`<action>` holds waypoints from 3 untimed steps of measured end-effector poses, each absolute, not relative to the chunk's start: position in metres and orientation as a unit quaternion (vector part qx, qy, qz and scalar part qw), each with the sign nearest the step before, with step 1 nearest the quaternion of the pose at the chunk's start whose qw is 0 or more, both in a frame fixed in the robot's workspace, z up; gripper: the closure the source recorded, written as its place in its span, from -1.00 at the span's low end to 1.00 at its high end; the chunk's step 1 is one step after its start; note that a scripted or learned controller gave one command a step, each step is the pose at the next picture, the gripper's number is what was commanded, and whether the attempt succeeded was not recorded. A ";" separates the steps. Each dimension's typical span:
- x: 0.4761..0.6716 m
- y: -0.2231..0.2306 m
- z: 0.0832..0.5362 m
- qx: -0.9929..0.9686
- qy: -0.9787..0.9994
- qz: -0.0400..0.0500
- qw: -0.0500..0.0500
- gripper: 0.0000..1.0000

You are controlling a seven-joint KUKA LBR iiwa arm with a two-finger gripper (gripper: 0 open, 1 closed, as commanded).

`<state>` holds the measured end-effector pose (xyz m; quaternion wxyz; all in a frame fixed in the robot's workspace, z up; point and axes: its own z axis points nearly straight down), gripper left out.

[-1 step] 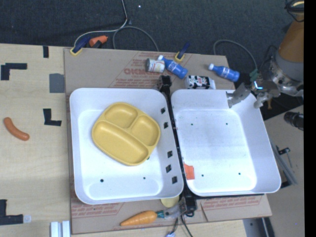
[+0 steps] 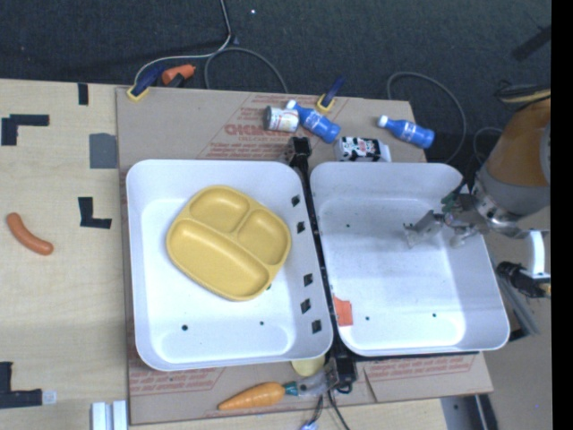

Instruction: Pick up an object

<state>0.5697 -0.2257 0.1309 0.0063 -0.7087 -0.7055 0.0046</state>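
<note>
Here, jaws (image 2: pixel 430 227) near right bin's (image 2: pixel 394 179) rim.

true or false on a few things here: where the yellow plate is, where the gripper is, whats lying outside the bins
1. The yellow divided plate lies in the left bin. True.
2. The gripper is over the left bin. False: it is over the right bin, near that bin's upper right part.
3. The gripper holds the plate. False: the plate lies in the other bin, apart from the gripper.
4. A toy carrot lies on the cardboard below the bins. True.
5. A sausage lies inside the right bin. False: it lies on the wooden bench, left of both bins.
6. Two blue bottles lie above the bins. True.
</note>
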 end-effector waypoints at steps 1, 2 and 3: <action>0.480 -0.134 0.088 -0.706 -0.708 0.001 0.004 -1.00; 0.542 -0.112 0.087 -0.706 -0.708 0.000 -0.002 -1.00; 0.599 -0.093 0.086 -0.706 -0.708 -0.001 -0.003 -1.00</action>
